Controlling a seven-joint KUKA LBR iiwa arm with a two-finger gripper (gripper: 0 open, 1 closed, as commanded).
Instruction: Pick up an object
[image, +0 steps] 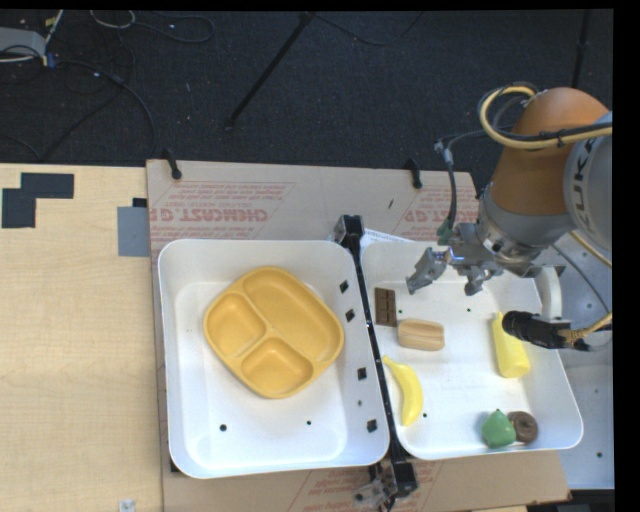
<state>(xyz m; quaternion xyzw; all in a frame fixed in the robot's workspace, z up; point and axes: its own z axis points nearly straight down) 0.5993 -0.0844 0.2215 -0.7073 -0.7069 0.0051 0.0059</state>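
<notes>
**Operator:** What writing can I go by?

**Spotter:** Look at the cardboard sheet under the bins. It carries red print, upside down from your camera. The big word looks like CHEMCAST, and the smaller line beside it is too fine to read. More red print shows on the cardboard at the bottom edge, too small to make out.

**Operator:** Where is the tool, and what is it doing?

**Spotter:** Your gripper hangs over the far part of the right bin. Its fingers are spread apart with nothing between them.

**Operator:** What can I pick?

**Spotter:** Nearest to you are a small brown block and a tan roll, just beside each other, toward the near left of the gripper. A banana lies nearer the camera, close along the black divider between the bins. A yellow block lies by the right wall. In the near right corner a green lump touches a brown ring. The left bin holds a yellow divided plate.

**Operator:** What crowds me, and where is there room?

**Spotter:** The divider hems in the brown block and the banana on their left. The green lump and the ring sit tight against the bin's corner. You have bare white floor in the middle of the right bin, between the banana and the yellow block. The left bin has a bare strip along its near side.
</notes>
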